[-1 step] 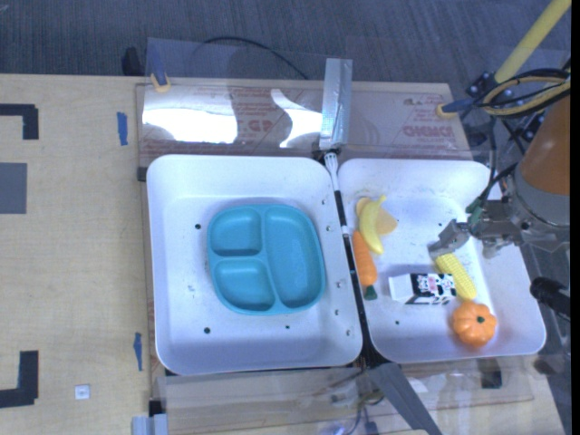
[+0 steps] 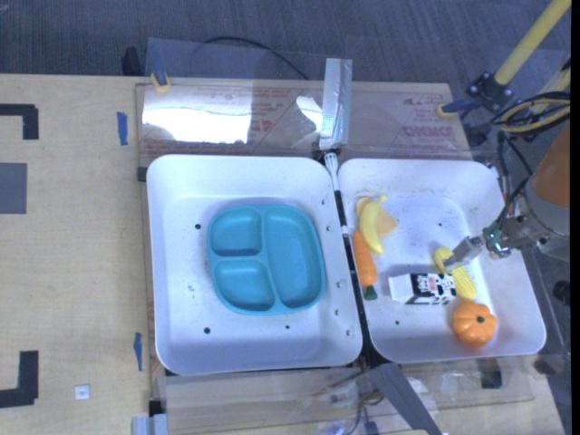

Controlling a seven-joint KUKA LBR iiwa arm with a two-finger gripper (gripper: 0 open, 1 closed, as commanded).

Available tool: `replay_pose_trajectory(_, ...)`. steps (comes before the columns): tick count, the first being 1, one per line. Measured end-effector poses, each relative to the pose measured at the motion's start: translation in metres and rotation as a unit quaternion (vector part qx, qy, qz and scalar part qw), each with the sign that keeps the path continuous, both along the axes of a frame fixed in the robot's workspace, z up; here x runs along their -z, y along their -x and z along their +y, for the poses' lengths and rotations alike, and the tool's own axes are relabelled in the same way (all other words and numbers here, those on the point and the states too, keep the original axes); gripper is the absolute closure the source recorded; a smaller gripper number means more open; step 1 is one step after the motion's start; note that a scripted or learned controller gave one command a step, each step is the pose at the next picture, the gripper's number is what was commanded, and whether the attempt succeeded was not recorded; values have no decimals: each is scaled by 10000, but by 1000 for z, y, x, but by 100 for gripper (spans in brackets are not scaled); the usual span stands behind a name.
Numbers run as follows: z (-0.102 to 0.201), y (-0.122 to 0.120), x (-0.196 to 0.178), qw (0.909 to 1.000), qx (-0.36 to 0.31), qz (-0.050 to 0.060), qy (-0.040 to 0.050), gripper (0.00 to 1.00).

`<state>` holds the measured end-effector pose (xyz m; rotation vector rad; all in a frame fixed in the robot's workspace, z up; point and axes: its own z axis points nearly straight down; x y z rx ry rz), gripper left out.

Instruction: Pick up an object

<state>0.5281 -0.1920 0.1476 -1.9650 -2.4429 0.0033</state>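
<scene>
You had the gripper [image 2: 450, 256] low in the right bin [image 2: 521, 333], reaching in from the right edge, its tip sitting right at the upper-left end of the corn cob [image 2: 459, 277]. That was the relation your next move turned on: the cob's long axis ran from upper left down to lower right, and the jaws came in along a line slanting from the right and slightly above, so they met the cob near its end rather than across its middle. The yellow end of the cob sat at, or perhaps between, the tips (the view from above was too coarse to settle which), so you could not tell how far the jaws stood apart, nor whether they had anything in hold.

The rest of the cob lay just below and to the right of the jaws, touching or nearly touching the small black-and-white carton [image 2: 424, 287] on its left, with the orange pumpkin [image 2: 474, 323] just beyond its lower end. The banana [image 2: 374, 217] and the carrot [image 2: 364, 260] lay well to the left, along the bin's inner wall. The left bin [image 2: 172, 243] held a blue divided plate [image 2: 267, 258], well apart from the arm.

By my judgement, a grip at the very end of a tapering cob risked slipping; shifting down along its length would have served you better.
</scene>
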Motion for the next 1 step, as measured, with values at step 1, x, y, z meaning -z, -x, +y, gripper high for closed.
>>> replay_pose_trajectory(1,-12,-5,61,9995,-311,-48,7,0)
